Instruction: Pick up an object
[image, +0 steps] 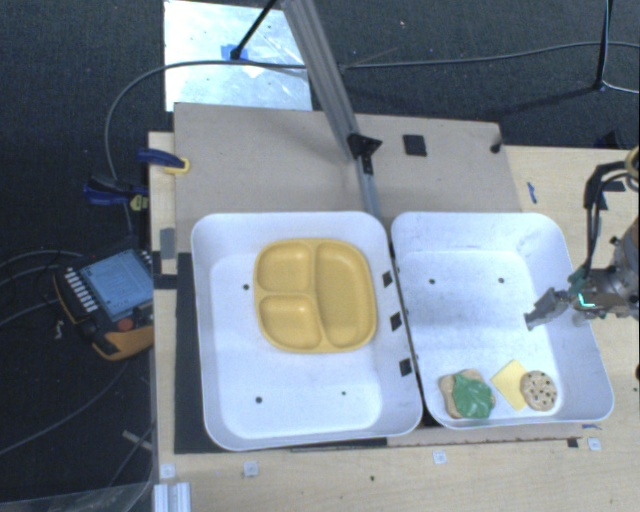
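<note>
Three small toy foods lie along the near edge of the right bin (470, 240): a green leafy piece (470, 396), a yellow wedge like cheese (509, 382) and a round chocolate-chip cookie (539, 390). My gripper (548, 308) reaches in from the right edge over the right bin's right side, above and a little right of the cookie. Nothing shows between its tips. A green light glows on the wrist behind it.
The left bin (230, 400) holds a yellow three-compartment plate (315, 295). A grey pole (330, 90) slants down from the top to the seam between the bins. A handheld pendant (110, 295) and cables lie on the dark floor at left.
</note>
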